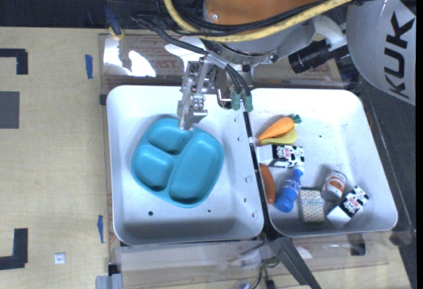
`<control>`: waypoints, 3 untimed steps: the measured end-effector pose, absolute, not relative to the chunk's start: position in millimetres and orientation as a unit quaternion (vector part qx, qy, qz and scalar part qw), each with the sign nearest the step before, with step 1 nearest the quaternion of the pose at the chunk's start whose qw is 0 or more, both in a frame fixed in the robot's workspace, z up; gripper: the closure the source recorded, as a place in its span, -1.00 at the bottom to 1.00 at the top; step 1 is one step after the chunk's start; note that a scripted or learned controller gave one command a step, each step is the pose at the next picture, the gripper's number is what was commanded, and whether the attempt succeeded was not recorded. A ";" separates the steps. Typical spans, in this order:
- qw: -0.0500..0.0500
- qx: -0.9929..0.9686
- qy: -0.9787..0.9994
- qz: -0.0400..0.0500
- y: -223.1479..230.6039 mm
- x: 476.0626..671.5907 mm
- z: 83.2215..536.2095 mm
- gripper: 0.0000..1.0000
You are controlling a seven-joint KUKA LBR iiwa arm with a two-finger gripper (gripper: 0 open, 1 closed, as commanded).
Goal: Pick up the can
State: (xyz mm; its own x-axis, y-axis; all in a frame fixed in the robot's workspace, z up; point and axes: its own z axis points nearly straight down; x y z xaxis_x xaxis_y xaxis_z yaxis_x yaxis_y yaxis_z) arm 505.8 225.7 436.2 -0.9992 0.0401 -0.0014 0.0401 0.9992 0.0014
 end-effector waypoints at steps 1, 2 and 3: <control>0.001 -0.205 0.979 0.001 225.3 479.5 436.3 1.00; 0.002 -0.208 0.978 0.001 225.1 488.3 386.8 1.00; 0.005 -0.303 0.953 0.001 225.6 494.9 436.6 1.00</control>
